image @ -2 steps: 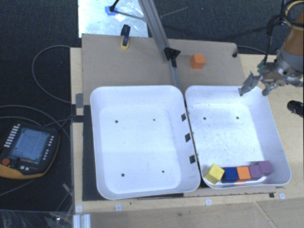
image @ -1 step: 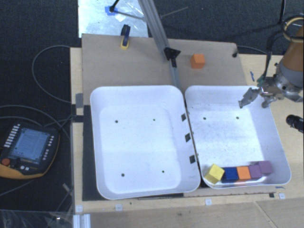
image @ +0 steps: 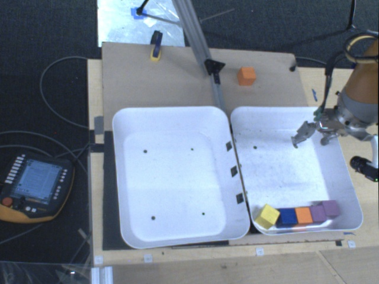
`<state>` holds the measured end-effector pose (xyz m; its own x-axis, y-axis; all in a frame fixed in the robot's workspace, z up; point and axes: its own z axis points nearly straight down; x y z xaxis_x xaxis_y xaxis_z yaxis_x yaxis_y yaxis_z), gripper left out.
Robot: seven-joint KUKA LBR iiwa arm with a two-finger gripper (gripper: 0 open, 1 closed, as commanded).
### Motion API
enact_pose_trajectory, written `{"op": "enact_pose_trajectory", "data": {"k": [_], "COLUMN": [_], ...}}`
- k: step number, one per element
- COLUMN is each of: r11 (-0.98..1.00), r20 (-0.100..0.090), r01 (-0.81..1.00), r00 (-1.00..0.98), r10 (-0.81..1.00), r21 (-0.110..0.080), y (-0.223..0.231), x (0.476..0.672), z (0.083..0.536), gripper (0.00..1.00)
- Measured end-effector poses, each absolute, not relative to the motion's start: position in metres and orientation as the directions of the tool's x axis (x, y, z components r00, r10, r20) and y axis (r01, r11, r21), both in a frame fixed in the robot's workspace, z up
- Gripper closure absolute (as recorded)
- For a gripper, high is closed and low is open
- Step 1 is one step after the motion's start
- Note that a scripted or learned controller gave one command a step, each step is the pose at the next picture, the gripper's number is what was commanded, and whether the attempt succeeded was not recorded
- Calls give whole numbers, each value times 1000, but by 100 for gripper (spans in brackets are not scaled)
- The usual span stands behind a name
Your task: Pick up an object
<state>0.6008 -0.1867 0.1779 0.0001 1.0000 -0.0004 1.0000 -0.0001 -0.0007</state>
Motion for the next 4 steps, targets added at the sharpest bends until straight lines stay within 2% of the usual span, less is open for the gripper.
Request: {"op": "enact_pose_trajectory", "data": {"k": [1, 2, 3, 4], "r11": [0, 11, 7, -8], "r20": [2, 0, -2, -4], "r01": [1000, 1000, 1000, 1000], "r00": [0, -11, -7, 8], "r10": [1000, 1000, 1000, 1000], "r21": [-5, 10, 12, 0], "y": [-162, -96, -101, -194], "x": [544, 548, 535, 517], "z": [87, 198, 319, 281], "gripper": [0, 0, 0, 0]}}
